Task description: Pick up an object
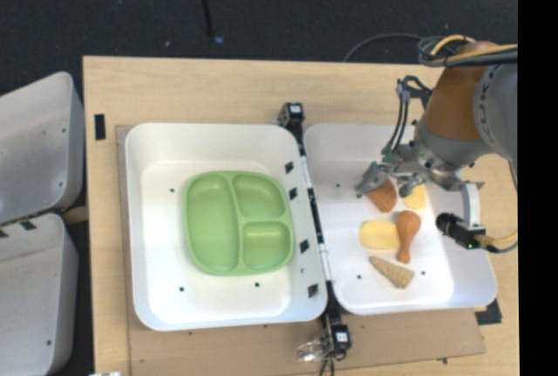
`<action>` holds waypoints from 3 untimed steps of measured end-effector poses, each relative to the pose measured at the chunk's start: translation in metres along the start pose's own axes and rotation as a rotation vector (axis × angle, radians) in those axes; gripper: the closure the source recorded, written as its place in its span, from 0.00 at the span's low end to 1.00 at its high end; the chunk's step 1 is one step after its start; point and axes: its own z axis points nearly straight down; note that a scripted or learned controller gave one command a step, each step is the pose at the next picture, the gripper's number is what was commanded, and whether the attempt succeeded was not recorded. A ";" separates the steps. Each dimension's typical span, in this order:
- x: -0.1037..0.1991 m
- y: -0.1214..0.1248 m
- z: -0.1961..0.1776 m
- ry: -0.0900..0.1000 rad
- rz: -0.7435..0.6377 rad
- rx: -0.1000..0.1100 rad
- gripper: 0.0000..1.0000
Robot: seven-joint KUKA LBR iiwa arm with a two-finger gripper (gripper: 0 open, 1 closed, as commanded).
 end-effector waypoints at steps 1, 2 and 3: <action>-0.002 0.001 -0.013 -0.001 0.004 -0.005 1.00; 0.004 0.008 -0.073 -0.001 -0.005 -0.010 1.00; 0.002 0.009 -0.090 0.000 -0.005 -0.006 1.00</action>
